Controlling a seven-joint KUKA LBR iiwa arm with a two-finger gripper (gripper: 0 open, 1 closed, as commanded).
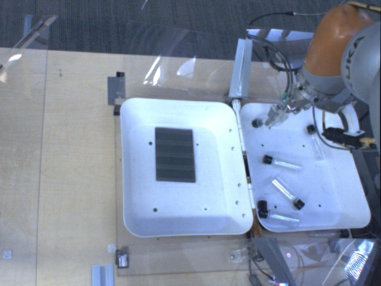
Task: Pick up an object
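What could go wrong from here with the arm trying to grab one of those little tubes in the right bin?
1. The clear tubes are thin and hard to see against the white right bin, so a grasp may well miss.
2. One tube lies against the bin's near-left rim, leaving little room for fingers.
3. The gripper hangs low near the bin's far wall; a descent might clip the small dark cap beside it.

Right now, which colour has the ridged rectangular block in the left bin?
Dark grey, almost black, with lengthwise ridges; the block shows best in the camera view.
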